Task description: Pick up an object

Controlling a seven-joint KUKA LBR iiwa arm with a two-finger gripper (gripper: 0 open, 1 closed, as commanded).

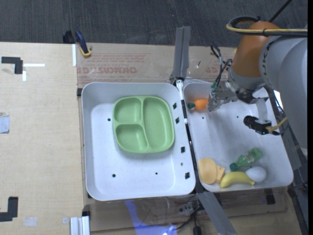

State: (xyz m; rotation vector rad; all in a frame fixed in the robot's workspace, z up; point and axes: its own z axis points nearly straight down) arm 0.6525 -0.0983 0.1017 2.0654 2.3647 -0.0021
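Note:
My gripper [213, 103] reaches down into the far left corner of the right bin [230, 136]. A small orange object [199, 104] lies just left of the gripper, close to its tip. Whether it touches the object cannot be told. At the near edge of the right bin lie a yellow banana [235, 179], a white egg-shaped object [256, 174], a green bottle [247, 158] and a pale orange flat piece [209, 171].
The left bin [98, 170] holds a green divided plate [144, 124]. A grey post [181, 53] rises at the back between the two bins. A blue clamp [82, 43] sits at the bench's far edge.

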